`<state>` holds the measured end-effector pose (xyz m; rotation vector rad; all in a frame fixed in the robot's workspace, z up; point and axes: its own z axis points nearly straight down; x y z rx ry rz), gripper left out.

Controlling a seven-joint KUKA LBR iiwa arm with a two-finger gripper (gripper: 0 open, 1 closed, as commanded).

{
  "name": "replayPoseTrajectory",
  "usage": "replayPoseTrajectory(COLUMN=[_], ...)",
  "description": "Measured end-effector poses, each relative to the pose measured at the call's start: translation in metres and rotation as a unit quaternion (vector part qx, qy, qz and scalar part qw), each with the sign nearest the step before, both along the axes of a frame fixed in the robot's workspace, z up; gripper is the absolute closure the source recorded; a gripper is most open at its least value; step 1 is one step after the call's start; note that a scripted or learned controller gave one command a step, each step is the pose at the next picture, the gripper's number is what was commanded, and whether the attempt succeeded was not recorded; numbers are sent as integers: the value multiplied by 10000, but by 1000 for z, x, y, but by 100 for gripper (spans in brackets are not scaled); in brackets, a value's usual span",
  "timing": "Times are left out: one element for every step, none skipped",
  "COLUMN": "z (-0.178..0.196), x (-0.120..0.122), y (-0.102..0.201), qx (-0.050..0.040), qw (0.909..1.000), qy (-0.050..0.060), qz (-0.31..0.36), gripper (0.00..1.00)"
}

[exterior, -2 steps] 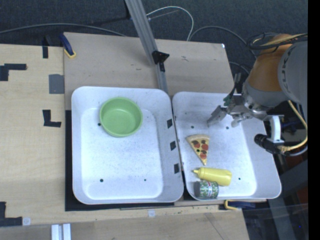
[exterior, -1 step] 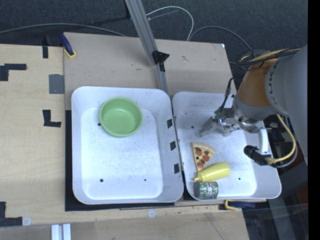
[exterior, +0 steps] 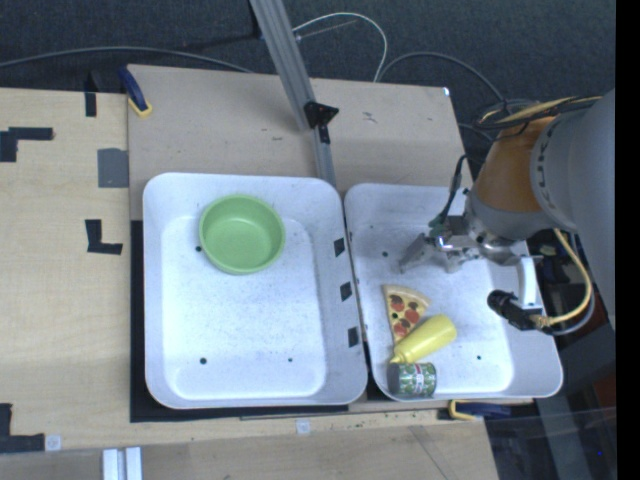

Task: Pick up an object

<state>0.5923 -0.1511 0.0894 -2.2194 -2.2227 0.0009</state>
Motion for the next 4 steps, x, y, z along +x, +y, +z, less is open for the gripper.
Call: replayPoseTrajectory(z=[10, 54, 99, 143], x=[0, -4, 2, 7], y=[1, 5, 1, 5], qx=[5, 0, -5, -3], qw=[10000, 10000, 10000, 10000], qy=[4, -16, -23, -23], qz=[5, 2, 2, 5], gripper=[100, 100, 100, 100])
